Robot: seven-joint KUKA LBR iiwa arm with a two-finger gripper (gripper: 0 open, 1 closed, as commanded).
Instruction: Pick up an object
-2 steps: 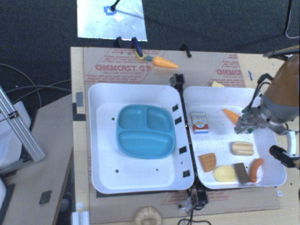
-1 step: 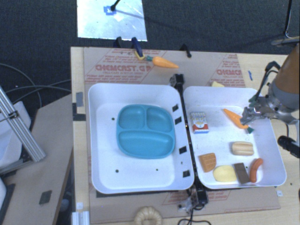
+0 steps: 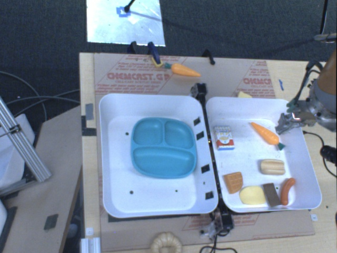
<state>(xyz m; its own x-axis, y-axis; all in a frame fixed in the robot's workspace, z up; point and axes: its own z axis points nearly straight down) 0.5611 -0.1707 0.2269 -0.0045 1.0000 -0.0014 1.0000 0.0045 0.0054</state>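
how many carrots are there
2. One carrot lies in the right bin, near the gripper. The other carrot lies outside the bins, on the board behind the left bin. None seems hidden.

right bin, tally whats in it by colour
orange: 3, carrot, toast, sausage
yellow: 1, lemon
tan: 1, bun
brown: 1, block
white and red: 1, carton
total: 7
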